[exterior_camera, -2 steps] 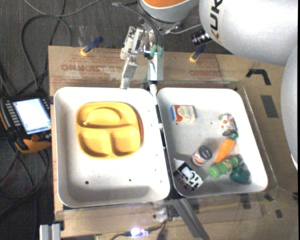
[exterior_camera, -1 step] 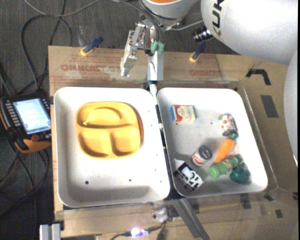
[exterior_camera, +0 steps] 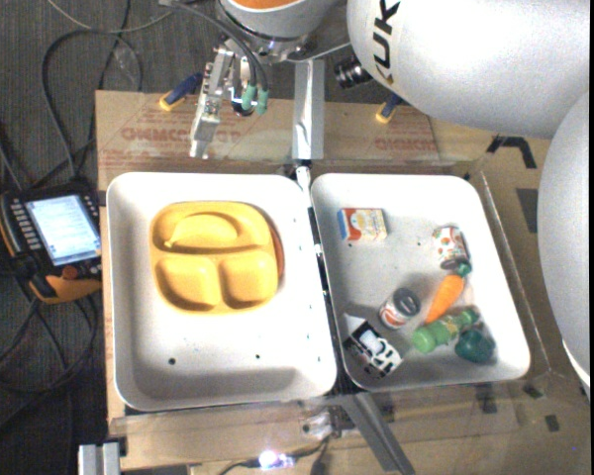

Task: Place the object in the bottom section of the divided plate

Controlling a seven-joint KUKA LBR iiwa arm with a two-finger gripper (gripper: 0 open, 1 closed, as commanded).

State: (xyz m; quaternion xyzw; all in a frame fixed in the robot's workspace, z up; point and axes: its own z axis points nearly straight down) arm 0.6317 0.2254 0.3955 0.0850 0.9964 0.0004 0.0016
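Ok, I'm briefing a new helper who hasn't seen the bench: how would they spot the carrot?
Look in the right white bin, among the cluster of small items toward its near right corner. The carrot lies there slantwise, the one bright orange tapered piece, between a small round can and green toys.

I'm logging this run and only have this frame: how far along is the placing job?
Nothing looks done yet: the yellow divided plate in the left bin has nothing in its sections. The gripper hangs above the bench beyond the bins, nothing visibly between its fingers. The carrot, small carton and other items lie in the right bin. Picking and placing remain.
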